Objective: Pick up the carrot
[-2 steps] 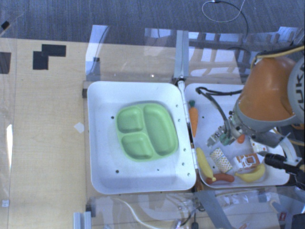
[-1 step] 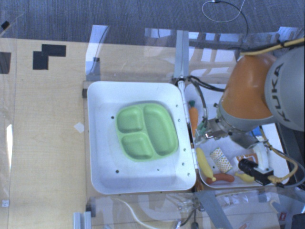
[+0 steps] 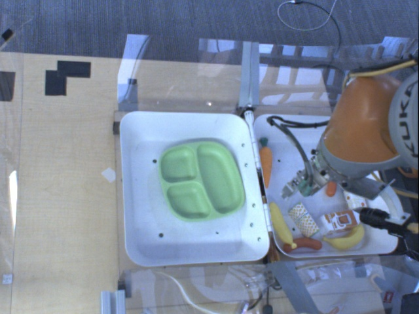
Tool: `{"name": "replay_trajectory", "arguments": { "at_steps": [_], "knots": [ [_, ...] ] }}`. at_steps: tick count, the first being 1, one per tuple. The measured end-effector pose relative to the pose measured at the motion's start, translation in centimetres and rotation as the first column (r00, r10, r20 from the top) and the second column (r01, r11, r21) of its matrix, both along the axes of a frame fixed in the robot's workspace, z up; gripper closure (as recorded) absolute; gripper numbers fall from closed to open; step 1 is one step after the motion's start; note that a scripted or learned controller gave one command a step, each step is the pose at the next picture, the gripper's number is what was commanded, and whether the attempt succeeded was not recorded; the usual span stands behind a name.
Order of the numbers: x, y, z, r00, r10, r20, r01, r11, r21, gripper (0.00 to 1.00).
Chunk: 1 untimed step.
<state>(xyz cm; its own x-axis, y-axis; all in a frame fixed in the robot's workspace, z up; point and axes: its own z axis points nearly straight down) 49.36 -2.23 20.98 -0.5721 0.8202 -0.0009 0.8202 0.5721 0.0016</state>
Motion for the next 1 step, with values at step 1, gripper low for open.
{"name": "replay_trajectory", "arguments": {
  "at_steps": [1],
  "knots": [
    [2.26,-0.47,-2.61,1.0,-0.027,0.0,0.027,1.0,0.0,1.0]
  ]
}}
